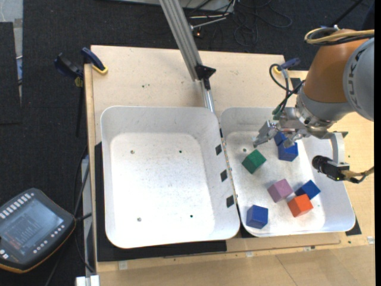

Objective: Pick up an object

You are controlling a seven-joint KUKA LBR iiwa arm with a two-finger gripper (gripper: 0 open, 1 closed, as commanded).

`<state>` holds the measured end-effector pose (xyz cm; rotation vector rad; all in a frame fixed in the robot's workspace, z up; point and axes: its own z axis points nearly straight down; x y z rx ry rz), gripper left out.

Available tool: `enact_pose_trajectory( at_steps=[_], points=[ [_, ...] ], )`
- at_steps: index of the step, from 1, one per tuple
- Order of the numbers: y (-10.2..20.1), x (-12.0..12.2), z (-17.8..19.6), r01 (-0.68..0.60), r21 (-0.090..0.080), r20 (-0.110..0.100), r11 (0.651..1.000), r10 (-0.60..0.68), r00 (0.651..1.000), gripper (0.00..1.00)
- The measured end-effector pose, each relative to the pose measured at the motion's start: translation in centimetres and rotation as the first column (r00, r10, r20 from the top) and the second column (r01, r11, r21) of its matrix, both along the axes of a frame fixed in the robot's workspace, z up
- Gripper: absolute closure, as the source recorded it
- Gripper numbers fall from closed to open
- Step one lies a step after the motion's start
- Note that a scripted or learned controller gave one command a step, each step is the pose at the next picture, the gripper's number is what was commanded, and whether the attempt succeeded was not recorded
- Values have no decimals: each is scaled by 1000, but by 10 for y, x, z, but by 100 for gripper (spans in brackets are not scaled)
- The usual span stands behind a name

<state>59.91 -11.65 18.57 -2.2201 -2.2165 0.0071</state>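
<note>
White bins [119,124] hold green [254,161], purple [280,190], orange [300,205] and blue cubes [257,215].

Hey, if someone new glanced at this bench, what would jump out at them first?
Probably the grey and orange arm reaching in from the right, its gripper low over the right bin. Next, the bright blocks there: a green cube, a purple cube, an orange cube and several blue ones. The left bin looks bare beside it.

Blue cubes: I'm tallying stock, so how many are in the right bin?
3: one blue cube by the claw, one beside the orange cube, one near the front. The arm may hide others.
</note>
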Motion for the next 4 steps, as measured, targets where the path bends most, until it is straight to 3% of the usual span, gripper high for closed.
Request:
enact_pose_trajectory(
  at_steps=[1,2,3,4],
  points=[
    [4,-7,-63,-1,1,-1,1000,1,1000,0],
    [5,-5,-89,0,2,9,1000,0,1000,0],
    [5,-5,-78,-1,1,12,1000,1,1000,100],
    [6,-6,-15,-4,-1,12,1000,4,1000,100]
  ],
)
